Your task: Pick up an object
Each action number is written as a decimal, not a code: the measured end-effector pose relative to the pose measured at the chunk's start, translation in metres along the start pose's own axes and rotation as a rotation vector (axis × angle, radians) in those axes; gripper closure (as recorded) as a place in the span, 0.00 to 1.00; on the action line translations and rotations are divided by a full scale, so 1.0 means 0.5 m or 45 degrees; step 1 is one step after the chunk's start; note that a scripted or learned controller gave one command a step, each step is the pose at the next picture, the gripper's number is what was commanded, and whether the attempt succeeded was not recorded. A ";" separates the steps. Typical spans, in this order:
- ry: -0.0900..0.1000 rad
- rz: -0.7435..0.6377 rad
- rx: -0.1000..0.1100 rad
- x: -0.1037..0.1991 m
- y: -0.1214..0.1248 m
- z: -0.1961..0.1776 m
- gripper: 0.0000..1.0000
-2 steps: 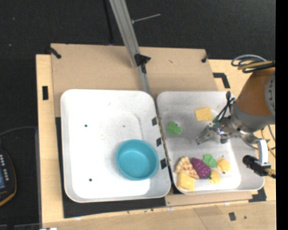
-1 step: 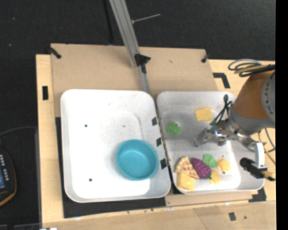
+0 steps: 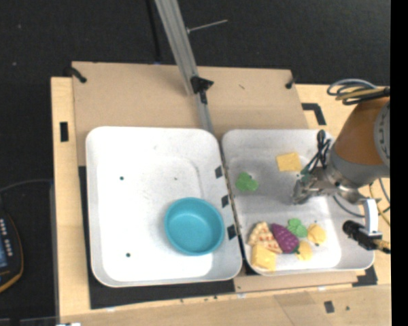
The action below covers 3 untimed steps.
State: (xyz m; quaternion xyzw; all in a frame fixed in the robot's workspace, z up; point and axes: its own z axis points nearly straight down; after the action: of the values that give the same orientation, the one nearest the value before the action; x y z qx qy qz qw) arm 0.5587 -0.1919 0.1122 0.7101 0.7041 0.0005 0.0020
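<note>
the arm (image 3: pixel 359 141) reaches in from 3 o'clock and its gripper (image 3: pixel 303 190) hangs low over the middle of the right bin (image 3: pixel 258 145). whether it is spread or closed, i cannot tell; nothing is visibly caught in it. a yellow block (image 3: pixel 289 161) lies just beside it at 11 o'clock, and a small green piece (image 3: pixel 246 182) sits well apart at 9 o'clock. along the bin's 6 o'clock edge lies a cluster: a purple piece (image 3: pixel 284 236), a green piece (image 3: pixel 296 225), what may be a waffle-like wedge (image 3: pixel 260 233), and yellow bits (image 3: pixel 315 234) touching one another. the left bin (image 3: pixel 136 161) holds 1 blue bowl (image 3: pixel 192 225), upright, near its 5 o'clock corner.
</note>
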 end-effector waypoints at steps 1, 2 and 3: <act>0.001 -0.012 0.002 -0.002 0.006 -0.082 1.00; 0.000 -0.014 0.000 -0.009 0.002 -0.203 1.00; 0.000 -0.015 0.001 -0.007 0.001 -0.324 1.00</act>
State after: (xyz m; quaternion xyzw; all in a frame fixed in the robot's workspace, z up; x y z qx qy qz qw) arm 0.5589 -0.1951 0.2743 0.7059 0.7083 0.0003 0.0019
